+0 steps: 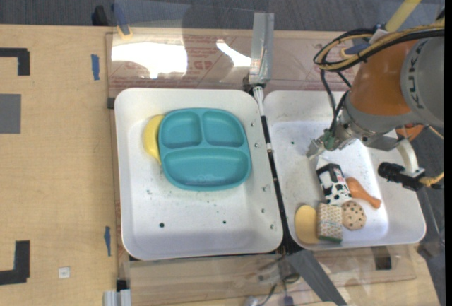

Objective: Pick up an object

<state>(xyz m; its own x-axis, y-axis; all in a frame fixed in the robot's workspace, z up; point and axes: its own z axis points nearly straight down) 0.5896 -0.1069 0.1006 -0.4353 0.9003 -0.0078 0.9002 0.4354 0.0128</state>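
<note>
Fingers (321,145) above right bin (296,121), black-and-white toy (333,184) just below

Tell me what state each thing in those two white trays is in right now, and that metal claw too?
Teal divided plastic plate: right side up in the left bin, compartments bare.
Yellow flat piece: partly tucked under the plate's left edge.
Black-and-white cow-patterned toy: lying in the right bin.
Orange carrot-shaped toy: lying flat beside the cow toy.
Round speckled cookie toy: resting near the front wall.
Two-finger gripper: above the right bin, nothing between its fingers.
</note>
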